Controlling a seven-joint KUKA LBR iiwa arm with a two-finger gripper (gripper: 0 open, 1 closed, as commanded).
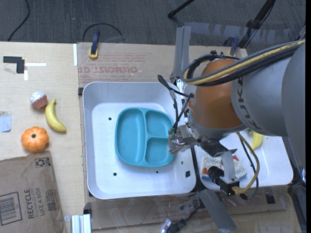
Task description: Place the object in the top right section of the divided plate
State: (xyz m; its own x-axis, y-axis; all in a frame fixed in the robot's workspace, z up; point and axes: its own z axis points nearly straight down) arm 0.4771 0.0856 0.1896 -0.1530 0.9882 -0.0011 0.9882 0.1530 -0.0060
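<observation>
Two white bins on the worktop (29,81), side by side. Where's the plate? (K.)

Left bin (97,178). Turquoise divided plate (131,135) lies flat near its middle: one long section on the left, two smaller ones on the right. (M.)

Tool? (K.)

Tool (177,142) sits at the plate's right rim, just over the wall between the bins. Open or closed: cannot tell, since the wrist and cables cover it. The grey arm (272,91) and its orange band (216,101) hang over the right bin (279,171). (M.)

The object to place? (K.)

Cannot tell which item it is. In the right bin lie a printed packet (221,166) and a yellow piece (256,140), both partly under the arm. (M.)

Surface notes? (K.)

Pale wood worktop left of the bins. On it sit a toy cupcake (39,100), a banana (54,116) just beside it, and a small orange pumpkin (35,139) below them. A brown cardboard piece printed RECYCLE (26,193) lies at the lower left corner. A black L-shaped mark (14,62) and white tape strips (34,65) are near the upper left. A cardboard sheet with red lettering (126,62) lies behind the bins, with a blue-and-yellow clamp (94,47) at its far edge. (M.)

Room? (K.)

Dark carpet floor (121,8) beyond the worktop, with thin cables (19,13) and black stand legs (192,4) across it. (M.)
</observation>
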